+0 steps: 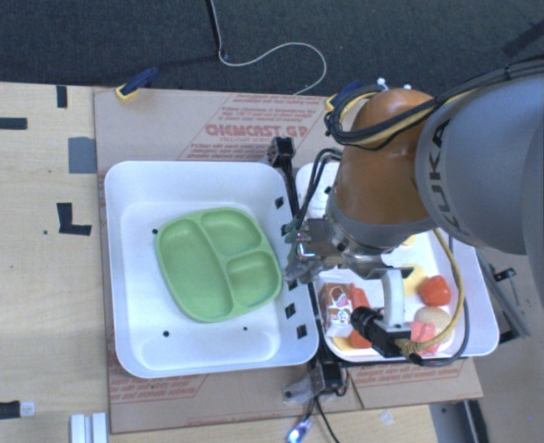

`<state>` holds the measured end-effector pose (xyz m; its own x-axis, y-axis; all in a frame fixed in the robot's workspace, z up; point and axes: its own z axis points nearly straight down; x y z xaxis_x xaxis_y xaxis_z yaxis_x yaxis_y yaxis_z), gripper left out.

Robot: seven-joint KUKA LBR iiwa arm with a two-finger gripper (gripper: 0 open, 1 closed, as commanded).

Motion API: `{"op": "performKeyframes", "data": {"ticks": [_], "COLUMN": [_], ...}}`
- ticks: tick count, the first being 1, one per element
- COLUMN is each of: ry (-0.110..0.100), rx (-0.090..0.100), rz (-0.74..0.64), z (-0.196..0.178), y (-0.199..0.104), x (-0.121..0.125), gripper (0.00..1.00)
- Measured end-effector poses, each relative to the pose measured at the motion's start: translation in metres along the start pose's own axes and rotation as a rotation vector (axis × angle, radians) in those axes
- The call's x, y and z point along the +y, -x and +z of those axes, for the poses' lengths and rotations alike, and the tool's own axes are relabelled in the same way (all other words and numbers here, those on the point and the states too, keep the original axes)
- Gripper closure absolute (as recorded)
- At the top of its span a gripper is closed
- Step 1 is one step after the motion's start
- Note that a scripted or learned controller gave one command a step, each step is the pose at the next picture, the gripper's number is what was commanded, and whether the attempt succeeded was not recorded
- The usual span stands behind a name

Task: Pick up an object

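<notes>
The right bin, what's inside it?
In the right bin, an orange-red ball, a pale pink piece and a small printed packet show. The arm covers the rest.

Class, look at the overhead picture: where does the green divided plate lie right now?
The green divided plate lies in the left white bin, toward its centre, left of the arm's orange band.

Green plate (220,263) in left bin (128,192); arm (392,169) over right bin's seemingly toy food (435,291)
</notes>
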<state>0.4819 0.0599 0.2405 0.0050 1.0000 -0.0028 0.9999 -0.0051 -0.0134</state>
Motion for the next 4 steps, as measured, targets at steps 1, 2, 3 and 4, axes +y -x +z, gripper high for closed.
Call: {"op": "performKeyframes", "data": {"ticks": [1,2,3,4], "ry": [0.022,0.013,0.012,0.011], "rx": [0.005,0.002,0.003,0.002], "rz": [-0.011,-0.005,-0.009,-0.008], "z": [-0.138,-0.148,-0.144,-0.154], "y": [-0.024,0.003,-0.04,-0.038], "x": [0.0,0.0,-0.001,-0.001], "gripper": [1.0,1.0,1.0,1.0]}}
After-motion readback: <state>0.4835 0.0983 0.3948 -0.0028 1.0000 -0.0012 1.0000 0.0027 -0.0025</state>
